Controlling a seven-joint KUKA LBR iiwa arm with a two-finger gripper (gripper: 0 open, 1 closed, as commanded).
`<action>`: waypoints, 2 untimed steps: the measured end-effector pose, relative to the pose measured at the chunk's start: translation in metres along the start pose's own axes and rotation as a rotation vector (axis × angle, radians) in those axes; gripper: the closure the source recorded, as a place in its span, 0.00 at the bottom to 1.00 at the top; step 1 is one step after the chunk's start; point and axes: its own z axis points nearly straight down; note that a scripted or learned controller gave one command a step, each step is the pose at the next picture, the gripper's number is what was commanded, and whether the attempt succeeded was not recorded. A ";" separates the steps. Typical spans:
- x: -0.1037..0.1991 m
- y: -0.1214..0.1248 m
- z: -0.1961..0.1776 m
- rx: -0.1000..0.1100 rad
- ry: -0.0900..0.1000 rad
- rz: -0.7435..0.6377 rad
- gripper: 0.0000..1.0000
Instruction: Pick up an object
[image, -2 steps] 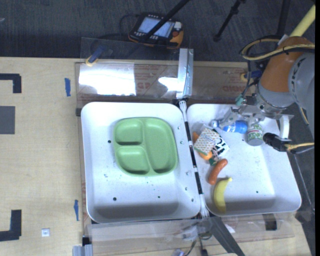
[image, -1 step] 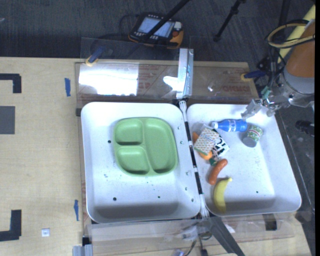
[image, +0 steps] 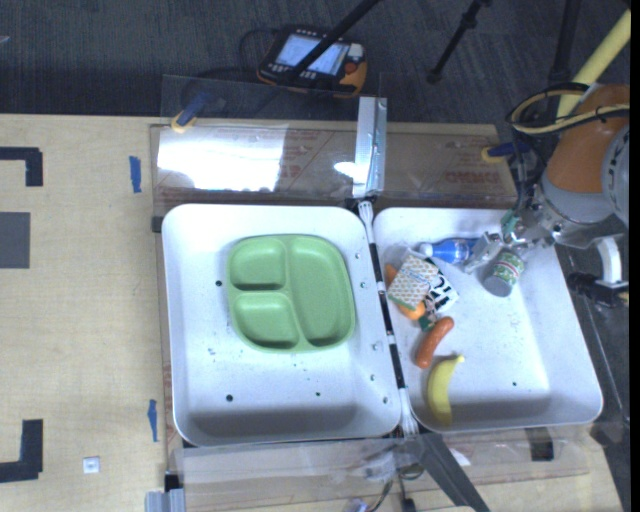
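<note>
- Nearest us, along the bottom of the view, we see the front rims of the two white bins: the left bin and the right bin, meeting at a shared middle rim.
- In the right bin, at about 7 o'clock from its centre and close to the middle rim, lies a yellow banana; the floor toward 4 and 5 o'clock from it is bare white and gives the widest open room.
- Just above the banana, at its 12 o'clock, we see an orange carrot-like piece, lying slanted.
- Farther on sits a patterned packet, with a small orange item at its left, hard against the middle rim.
- The left bin holds a green divided plate, roughly centred, with bare floor all round it.
- At the packet's 1 o'clock lies a blue-and-white bottle, near the far wall.
- The gripper sits at the right bin's 1 o'clock corner, below the grey arm with its orange band.
- A small grey-green can lies right under the gripper; we cannot tell whether the fingers are apart or closed, nor whether they clasp the can or merely touch it.
- The bottle lies at the gripper's 9 o'clock, just beside it; the bin's far and right walls stand close to the gripper.
</note>
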 end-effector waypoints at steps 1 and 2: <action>-0.005 0.003 -0.029 0.014 -0.004 0.174 0.00; 0.015 -0.016 0.002 -0.013 -0.015 0.272 0.00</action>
